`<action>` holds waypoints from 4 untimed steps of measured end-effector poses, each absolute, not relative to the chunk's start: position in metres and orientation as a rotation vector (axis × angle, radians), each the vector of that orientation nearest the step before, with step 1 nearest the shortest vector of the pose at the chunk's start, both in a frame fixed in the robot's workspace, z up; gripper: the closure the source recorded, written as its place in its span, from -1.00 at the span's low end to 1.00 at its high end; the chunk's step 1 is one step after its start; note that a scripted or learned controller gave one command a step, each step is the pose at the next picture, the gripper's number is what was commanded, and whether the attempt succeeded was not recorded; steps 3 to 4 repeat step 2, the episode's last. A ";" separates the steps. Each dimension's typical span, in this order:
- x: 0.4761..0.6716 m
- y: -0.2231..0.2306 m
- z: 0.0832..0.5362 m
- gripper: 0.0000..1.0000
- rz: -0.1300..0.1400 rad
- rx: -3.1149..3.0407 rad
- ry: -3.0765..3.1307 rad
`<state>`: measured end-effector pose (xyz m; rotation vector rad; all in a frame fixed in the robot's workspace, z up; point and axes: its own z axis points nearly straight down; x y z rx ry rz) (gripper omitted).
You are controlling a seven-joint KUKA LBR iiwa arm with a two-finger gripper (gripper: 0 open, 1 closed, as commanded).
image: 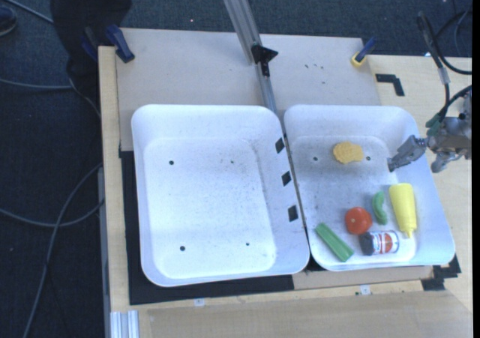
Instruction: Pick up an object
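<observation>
Gripper: over right bin's right rim, fingers spread, nothing betw them.
Cookie: yellow, upper mid of right bin, left of gripper, apart.
Corn: by right wall, below gripper.
Tomato: near bin's front, green pepper just right.
Can: lying at front edge.
Green stick: front-left corner.
Left bin: beside, on surface.

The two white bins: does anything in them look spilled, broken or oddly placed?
Nothing looks spilled or broken. The small can lies on its side rather than upright, near the right bin's front edge, beside the tomato. All the items crowd that bin's front right part, apart from the yellow lump farther back.
</observation>
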<state>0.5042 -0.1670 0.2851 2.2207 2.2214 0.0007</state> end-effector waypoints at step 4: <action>0.499 -0.181 0.184 1.00 0.002 2.220 2.221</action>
